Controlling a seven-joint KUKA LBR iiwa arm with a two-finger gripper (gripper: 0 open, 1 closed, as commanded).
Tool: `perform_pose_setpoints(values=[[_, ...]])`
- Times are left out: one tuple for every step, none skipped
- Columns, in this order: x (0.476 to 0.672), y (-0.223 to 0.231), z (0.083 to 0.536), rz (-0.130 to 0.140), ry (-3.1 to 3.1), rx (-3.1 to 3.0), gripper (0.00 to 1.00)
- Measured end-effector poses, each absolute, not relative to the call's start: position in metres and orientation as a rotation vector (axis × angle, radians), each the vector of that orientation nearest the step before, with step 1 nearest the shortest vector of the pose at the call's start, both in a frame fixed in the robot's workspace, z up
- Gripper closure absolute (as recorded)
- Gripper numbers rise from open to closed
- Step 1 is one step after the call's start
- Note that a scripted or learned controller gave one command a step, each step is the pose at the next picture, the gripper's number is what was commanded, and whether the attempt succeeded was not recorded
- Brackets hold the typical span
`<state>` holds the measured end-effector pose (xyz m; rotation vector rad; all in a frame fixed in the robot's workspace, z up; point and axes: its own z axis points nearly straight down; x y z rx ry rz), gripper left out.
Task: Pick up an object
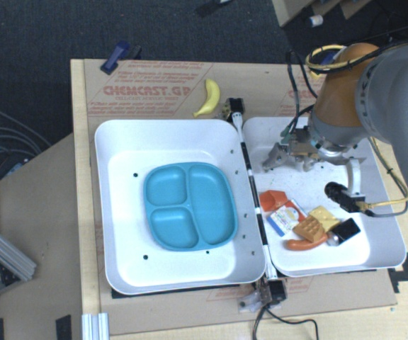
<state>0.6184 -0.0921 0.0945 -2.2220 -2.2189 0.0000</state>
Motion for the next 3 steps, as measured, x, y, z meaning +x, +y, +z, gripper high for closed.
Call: perform_pose_setpoints(values=[[0.599,-0.093,0.084,0.002,-2.219,-2.220,0.00],[0.600,-0.093,0.095,0.000,-2.219,-2.221,1.00],[0.600,-0.093,0.094,0.001,-2.219,-2.221,0.00]])
